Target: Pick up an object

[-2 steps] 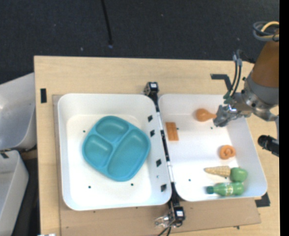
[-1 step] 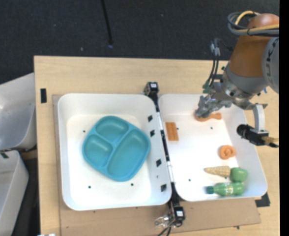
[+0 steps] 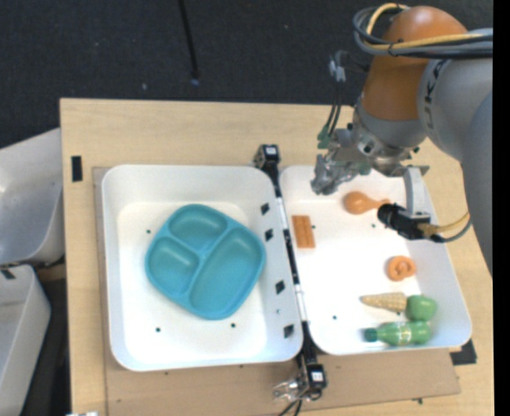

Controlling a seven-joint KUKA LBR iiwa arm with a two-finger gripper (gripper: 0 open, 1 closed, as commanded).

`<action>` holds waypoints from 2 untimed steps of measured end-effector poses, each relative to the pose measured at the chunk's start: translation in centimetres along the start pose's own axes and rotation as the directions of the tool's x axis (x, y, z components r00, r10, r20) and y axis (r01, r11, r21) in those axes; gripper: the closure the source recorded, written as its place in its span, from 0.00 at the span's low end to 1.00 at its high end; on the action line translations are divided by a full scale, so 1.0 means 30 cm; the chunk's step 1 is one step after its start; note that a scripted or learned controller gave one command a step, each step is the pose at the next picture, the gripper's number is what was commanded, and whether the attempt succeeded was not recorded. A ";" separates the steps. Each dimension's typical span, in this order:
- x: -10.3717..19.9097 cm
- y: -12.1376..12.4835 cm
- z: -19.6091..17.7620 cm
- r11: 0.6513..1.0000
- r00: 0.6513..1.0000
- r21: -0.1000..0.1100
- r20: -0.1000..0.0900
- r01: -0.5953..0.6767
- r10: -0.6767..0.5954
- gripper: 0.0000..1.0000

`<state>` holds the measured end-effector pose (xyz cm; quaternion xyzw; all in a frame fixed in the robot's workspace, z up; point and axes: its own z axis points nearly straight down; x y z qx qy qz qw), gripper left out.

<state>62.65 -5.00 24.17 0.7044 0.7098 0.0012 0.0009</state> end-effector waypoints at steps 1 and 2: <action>0.141 0.034 -0.008 1.000 1.000 0.001 0.000 -0.001 0.001 1.00; 0.276 0.099 -0.020 1.000 1.000 0.000 -0.001 -0.002 0.002 1.00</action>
